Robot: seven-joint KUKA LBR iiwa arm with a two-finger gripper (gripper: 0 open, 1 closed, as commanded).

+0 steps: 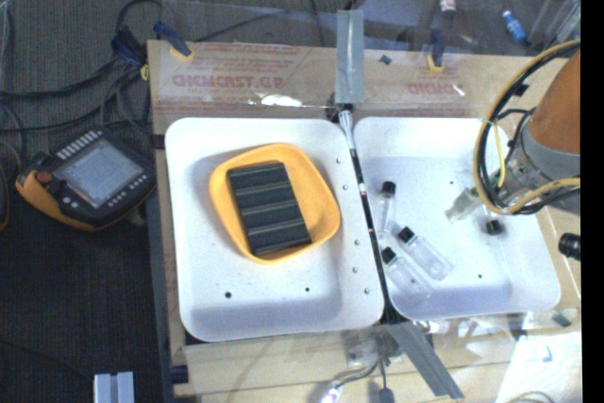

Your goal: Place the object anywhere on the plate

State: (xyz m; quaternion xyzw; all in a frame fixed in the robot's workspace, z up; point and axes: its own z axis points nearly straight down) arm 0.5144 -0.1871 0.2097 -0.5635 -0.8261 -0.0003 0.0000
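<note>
A yellow plate [323, 193] lies in the left bin [193, 241]. On it rests a black ridged block [270, 209], flat and covering most of the plate's middle. My arm [552, 123] reaches in from the right over the right bin [472, 283]. Its gripper [478, 212] hangs low over that bin's right part, far from the plate. Yellow and black cables wrap the wrist and hide much of the gripper.
Clear vials with black caps lie in the right bin: one small one [387, 193] near the divider, two longer ones [421, 252] [397, 271] toward the front. A teach pendant [90, 179] sits off the bench at left.
</note>
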